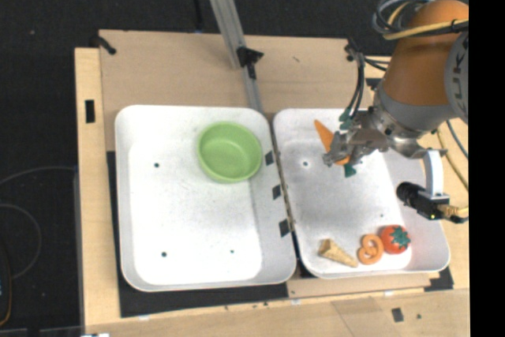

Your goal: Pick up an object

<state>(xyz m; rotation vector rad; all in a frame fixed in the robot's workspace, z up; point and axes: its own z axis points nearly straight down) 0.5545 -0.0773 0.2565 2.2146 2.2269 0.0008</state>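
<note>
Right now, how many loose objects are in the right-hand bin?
4. An orange carrot-like piece lies at the far side, just under the gripper. Along the near edge sit a tan cone, an orange pretzel-shaped piece and a red tomato. The arm may hide more.

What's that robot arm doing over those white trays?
The arm reaches in from the right, and its gripper is low over the back of the right bin, right at an orange carrot-shaped toy. It is trying to pick something up, but I can't tell if it has hold of the carrot. At the front of that bin lie a cone, a pretzel and a tomato. The left bin holds a green bowl.
</note>
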